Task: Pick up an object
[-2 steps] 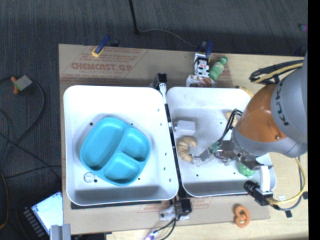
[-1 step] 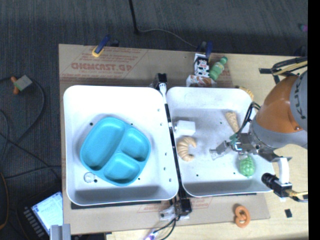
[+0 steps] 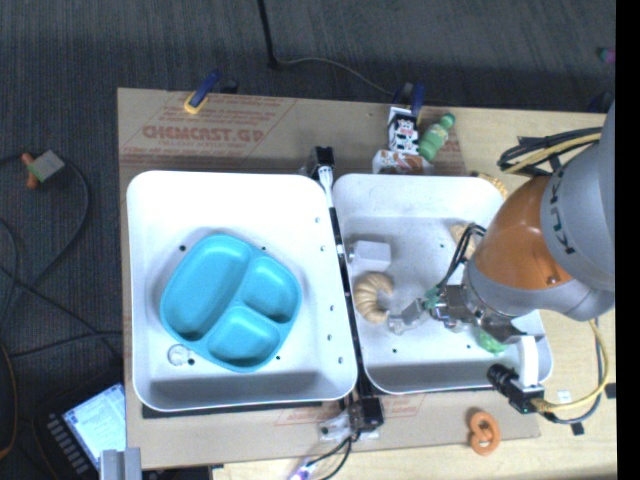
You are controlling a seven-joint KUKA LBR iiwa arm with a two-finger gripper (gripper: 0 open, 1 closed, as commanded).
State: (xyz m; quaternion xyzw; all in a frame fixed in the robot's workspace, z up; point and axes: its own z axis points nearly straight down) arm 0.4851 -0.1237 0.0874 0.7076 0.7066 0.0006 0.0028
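White plastic bins sit side by side on the counter (image 3: 200, 128). The left bin (image 3: 150, 268) holds a turquoise divided tray (image 3: 232, 300). The right bin (image 3: 420, 198) holds the likelier candidates for picking: a tan, ridged, croissant-like toy (image 3: 373, 295) lying near the bin's left wall, and just above it a small pale block (image 3: 371, 253). A green scrap (image 3: 490, 343) peeks out from under the arm near the bin's lower right corner; what it is cannot be made out.

The arm (image 3: 540, 248) hangs over the right half of that bin, and its pincer (image 3: 412, 316) reaches leftward at the bin floor, just beside the croissant toy's lower right end. Whether the pincer is parted or closed cannot be told from this angle, and nothing is seen held in it.

The croissant toy looks light and probably rigid or slightly squashy, with ridges that should give good friction. A hold across its narrow middle seems safest; gripping the curved, tapering ends would likely let it squirt free. The pale block looks light too, with flat sides that suit a straight pinch.
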